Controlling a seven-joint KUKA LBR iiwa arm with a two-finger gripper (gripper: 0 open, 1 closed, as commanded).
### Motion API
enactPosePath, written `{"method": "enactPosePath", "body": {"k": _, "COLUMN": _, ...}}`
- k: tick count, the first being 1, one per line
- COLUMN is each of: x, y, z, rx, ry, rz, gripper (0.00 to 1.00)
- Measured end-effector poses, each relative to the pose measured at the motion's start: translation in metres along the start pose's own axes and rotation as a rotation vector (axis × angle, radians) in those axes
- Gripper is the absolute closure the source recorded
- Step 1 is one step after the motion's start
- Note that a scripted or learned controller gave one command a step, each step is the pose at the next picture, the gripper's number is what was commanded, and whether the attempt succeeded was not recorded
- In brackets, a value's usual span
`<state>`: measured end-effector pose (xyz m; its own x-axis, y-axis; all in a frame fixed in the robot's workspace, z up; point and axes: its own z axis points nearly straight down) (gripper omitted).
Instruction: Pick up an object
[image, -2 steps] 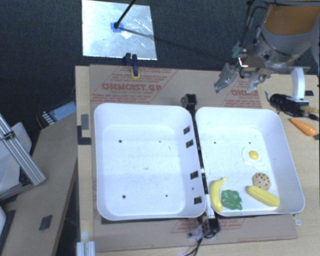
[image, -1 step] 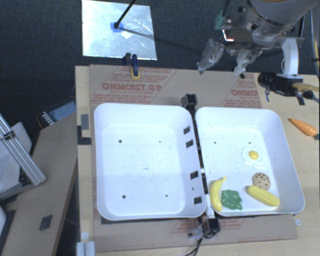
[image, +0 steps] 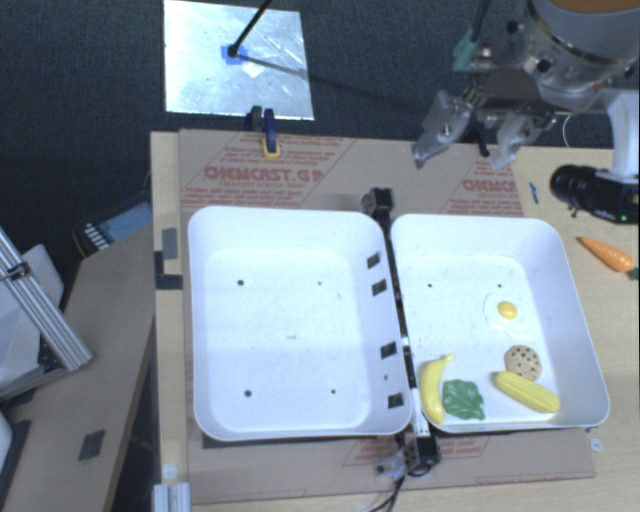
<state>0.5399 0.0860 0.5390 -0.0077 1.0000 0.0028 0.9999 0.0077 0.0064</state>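
Note:
My gripper (image: 462, 145) hangs high above the back edge of the right bin (image: 560, 260), open, with nothing between its fingers. Down in that bin's front part lie a yellow banana (image: 432, 388), a green leafy piece (image: 464, 400), a corn cob (image: 527, 392), a brown cookie (image: 522, 360) and a fried egg (image: 505, 311). All of them sit well below and in front of the gripper.
The left bin (image: 215, 300) stands beside the right one, joined by a row of black clips (image: 385, 315). An orange carrot (image: 607, 253) lies on the bench outside the right bin. A blue and yellow clamp (image: 267, 130) holds the cardboard at the back.

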Motion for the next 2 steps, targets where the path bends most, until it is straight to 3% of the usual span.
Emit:
{"method": "enactPosePath", "body": {"k": 1, "x": -0.024, "y": -0.024, "z": 0.003, "rx": 0.004, "ry": -0.002, "rz": 0.008, "gripper": 0.00}}
{"method": "enactPosePath", "body": {"k": 2, "x": -0.028, "y": -0.055, "z": 0.003, "rx": 0.004, "ry": -0.002, "rz": 0.005, "gripper": 0.00}}
